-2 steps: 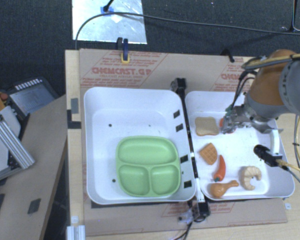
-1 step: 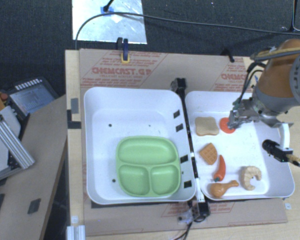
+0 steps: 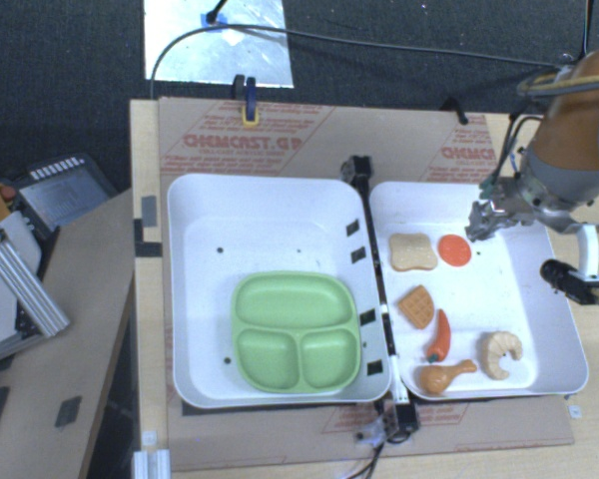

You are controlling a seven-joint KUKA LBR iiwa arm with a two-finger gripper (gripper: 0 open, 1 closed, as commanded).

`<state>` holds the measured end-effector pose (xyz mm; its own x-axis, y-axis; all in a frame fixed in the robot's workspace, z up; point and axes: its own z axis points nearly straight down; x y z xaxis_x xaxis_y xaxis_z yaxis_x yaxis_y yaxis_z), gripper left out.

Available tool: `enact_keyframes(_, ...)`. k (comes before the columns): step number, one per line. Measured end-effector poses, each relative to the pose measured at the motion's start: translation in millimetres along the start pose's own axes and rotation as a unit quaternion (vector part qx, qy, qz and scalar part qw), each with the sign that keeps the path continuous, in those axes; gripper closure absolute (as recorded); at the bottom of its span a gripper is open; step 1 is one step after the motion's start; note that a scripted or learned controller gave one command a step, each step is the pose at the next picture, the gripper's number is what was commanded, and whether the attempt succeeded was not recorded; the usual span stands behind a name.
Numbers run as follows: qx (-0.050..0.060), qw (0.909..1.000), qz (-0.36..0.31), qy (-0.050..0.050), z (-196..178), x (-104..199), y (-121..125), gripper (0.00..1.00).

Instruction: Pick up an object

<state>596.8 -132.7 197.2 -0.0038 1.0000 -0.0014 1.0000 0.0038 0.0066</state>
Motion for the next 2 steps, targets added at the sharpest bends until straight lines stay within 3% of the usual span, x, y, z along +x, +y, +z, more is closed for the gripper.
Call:
enact_keyframes(1, 0.001, 1.0, 0.0, 0.0, -28, 0, 1, 1.0)
enact_keyframes(2, 0.003, 1.0, -0.002, 0.001, -19, 54, -7, 1.0)
